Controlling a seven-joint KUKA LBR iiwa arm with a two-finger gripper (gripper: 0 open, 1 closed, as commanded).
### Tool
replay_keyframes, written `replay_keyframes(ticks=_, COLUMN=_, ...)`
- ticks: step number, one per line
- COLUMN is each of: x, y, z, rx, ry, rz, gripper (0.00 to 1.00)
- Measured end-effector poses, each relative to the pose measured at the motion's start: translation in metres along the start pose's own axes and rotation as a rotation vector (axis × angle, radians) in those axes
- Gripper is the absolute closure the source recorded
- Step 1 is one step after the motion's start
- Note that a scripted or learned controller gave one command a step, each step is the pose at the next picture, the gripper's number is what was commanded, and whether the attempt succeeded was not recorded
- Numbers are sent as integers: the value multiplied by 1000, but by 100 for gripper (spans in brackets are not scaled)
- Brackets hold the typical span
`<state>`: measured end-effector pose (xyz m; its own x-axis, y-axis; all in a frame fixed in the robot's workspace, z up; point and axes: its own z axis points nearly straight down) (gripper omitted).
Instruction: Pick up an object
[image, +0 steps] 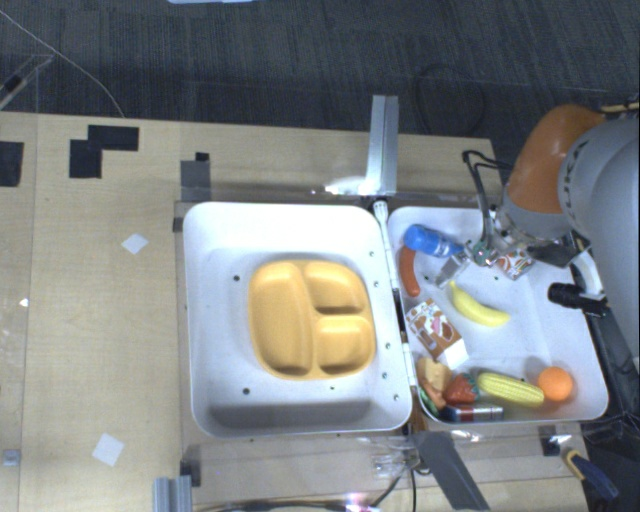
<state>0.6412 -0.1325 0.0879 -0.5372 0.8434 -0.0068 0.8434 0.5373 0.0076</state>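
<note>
Reaching in from the right, the gripper (478, 252) hung low over the right bin (590, 400), between a blue bottle (432, 241) and a banana (477, 306), likely because both lay within easy grasp; whether it was spread or closed I could not tell, and nothing visibly sat clamped in it.

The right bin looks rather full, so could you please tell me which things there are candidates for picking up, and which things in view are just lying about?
Candidates, in the right bin, where the gripper hovers:
- blue bottle
- banana
- sausage
- snack packet
- corn cob
- orange

Just lying about:
- yellow tray
- left bin holding it
</note>
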Motion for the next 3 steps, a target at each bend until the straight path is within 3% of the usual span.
replay_keyframes(ticks=1, x=-15, y=22, z=2, rx=17, ry=12, rz=229, gripper=0)
replay_keyframes(ticks=2, x=-62, y=-11, z=-11, rx=23, ry=14, rz=376, gripper=0)
replay_keyframes(ticks=3, x=-34, y=8, z=2, rx=18, ry=6, rz=234, gripper=0)
